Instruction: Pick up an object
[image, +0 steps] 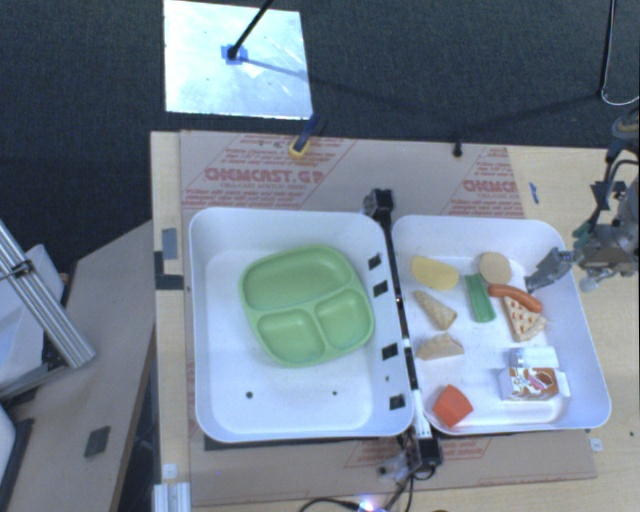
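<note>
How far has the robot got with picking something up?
Nothing looks picked up yet. All the toy food lies in the right bin: the pizza slice, the hot dog, the red block and the rest. The gripper sits at that bin's right rim, near the hot dog, with nothing seen in it. Reaching down, gripping an item and lifting it are all left.

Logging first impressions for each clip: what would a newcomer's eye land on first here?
The green divided plate lying alone in the left bin stands out most. Next comes the scatter of toy food in the right bin, notably the orange-red block near its front corner. The claw sits at that bin's far right edge.
</note>
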